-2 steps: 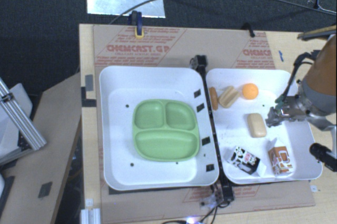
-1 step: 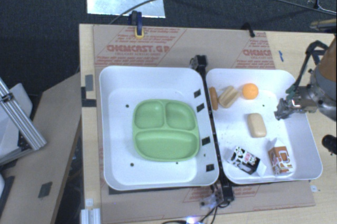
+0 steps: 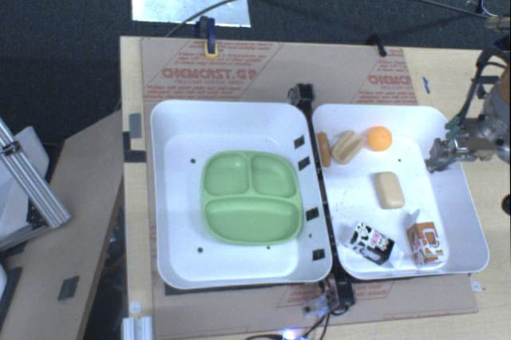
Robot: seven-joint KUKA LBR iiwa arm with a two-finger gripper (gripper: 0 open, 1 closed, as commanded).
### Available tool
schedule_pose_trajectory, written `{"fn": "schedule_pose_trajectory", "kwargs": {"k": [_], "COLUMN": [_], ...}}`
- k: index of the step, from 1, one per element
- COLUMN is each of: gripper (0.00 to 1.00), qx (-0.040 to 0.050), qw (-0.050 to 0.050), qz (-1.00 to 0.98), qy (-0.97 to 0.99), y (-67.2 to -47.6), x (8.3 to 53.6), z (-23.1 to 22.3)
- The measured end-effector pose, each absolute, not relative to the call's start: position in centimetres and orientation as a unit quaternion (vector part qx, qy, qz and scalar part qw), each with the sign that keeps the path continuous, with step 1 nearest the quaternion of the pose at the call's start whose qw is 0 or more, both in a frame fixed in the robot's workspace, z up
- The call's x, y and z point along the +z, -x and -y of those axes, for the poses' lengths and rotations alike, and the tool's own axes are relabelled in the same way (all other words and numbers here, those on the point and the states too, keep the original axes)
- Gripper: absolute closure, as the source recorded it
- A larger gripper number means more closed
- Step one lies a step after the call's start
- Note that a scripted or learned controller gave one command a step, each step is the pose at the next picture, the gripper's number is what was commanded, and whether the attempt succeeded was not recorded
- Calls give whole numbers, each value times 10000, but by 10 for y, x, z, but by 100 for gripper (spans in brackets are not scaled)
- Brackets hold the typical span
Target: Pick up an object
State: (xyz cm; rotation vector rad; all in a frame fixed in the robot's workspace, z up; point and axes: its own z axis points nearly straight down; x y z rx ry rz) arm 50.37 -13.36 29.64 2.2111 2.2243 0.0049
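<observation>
- The gripper sits at the right rim of the right bin, with its tip over the upper part of that rim.
- Finger state: cannot be determined at this size; nothing visible is held at the tip.
- The gripper body extends to the right and joins the grey arm, which enters from the right edge of the view with dark cables looped above it.
- Nearest item to the gripper: a tan rounded block near the middle of the right bin, apart from the tip.
- An orange ball lies in the upper part of the right bin, to the left of the gripper and apart from it.
- A beige bun-shaped piece lies just left of the ball, with a narrow orange-brown stick alongside it near the bin's left wall.
- A black-and-white packet lies near the lower edge of the right bin.
- An orange-and-white carton lies to the right of that packet, near the lower right corner.
- The left bin holds a green divided plate at its centre, with three compartments.
- Both bins rest side by side on a brown board printed with red lettering.
</observation>
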Motion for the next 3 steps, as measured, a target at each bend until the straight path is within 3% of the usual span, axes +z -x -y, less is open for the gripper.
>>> {"fn": "schedule_pose_trajectory", "kwargs": {"k": [3], "gripper": [100], "qx": [11], "qw": [-7], "qz": [-7109], "qy": [-7033], "y": [-514], "x": [270], "z": [-36]}}
